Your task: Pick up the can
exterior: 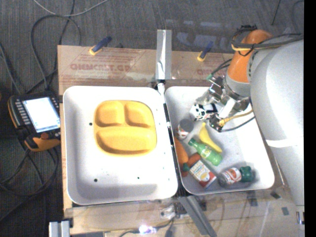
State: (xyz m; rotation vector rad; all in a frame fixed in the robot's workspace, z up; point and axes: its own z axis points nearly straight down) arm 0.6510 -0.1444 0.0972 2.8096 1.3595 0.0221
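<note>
The tool [213, 113] hangs over the upper part of the right-hand bin [261, 154], at the end of the grey arm with its orange band [241, 68]. Whether it is spread or pressed together cannot be told from this slanted view; nothing can be seen pinched in it. Just left of the tool, touching or nearly so, sits a small black-and-white spotted toy [199, 111]. Directly below the tool lies a yellow banana [208, 136], and under that a green bottle [206, 152] lying on its side. The can [230, 177], silvery with a red label, lies on its side well below the tool and slightly to its right, near the bin's lower edge, with a small green object [246, 172] at its right end. Left of the can is a red and white carton [201, 174], and further left an orange carrot [181, 153]. Far to the tool's left, the other bin [79, 181] holds a yellow divided tray [126, 127]. Both bins rest on the counter [98, 65].
</note>
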